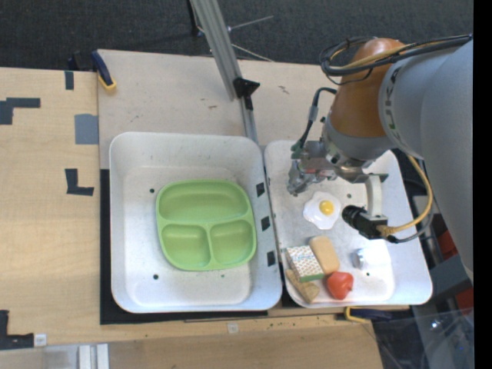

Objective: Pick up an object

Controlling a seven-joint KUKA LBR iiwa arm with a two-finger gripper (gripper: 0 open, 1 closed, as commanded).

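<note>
Item: gripper (298,181) low over the far end of the right bin (407,287), nothing seen between its fingers.

We cannot tell whether the jaws stand apart or together; they are too small and dark to read. We list candidate objects: fried egg (322,210) just beside the gripper, then bread piece (324,255), patterned block (304,263) and red tomato-like piece (339,284) clustered at the near end. We judge the risks: a flat egg may slip the fingers; the bin's dividing wall lies close on the gripper's left, so a descent could strike it. We note open floor around the egg; the left bin (131,206) bears a green tray (206,224).
</note>
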